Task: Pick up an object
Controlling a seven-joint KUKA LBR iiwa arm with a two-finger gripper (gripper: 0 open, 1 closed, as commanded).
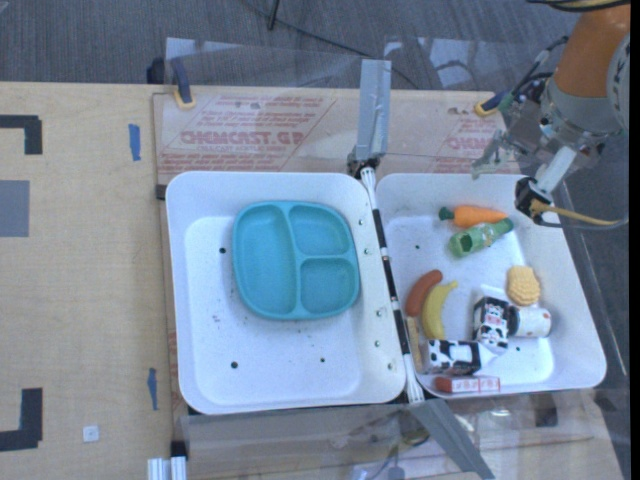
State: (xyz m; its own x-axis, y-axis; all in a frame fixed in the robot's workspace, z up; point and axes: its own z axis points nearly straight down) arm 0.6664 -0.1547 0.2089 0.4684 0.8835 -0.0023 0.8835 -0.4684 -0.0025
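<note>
The left bin [200, 268] holds a teal divided plate [296, 259]. The right bin [580, 358] holds the toys: carrot [478, 214], green bottle [478, 237], banana [437, 309]. The gripper [497, 155] hovers over the far rim, empty; its spread I cannot tell. It looks like the approach step; next it must descend onto one toy.

1 fixed camera, mounted above the bench [80, 268], looks down at a slant. Both white bins fall within frame: left bin [200, 368] near centre, right bin [575, 353] toward the right side. Grey floor [120, 18] runs along the top, marking the far side. The arm [590, 58] enters at upper right. Range is moderate; small items remain distinguishable.
</note>
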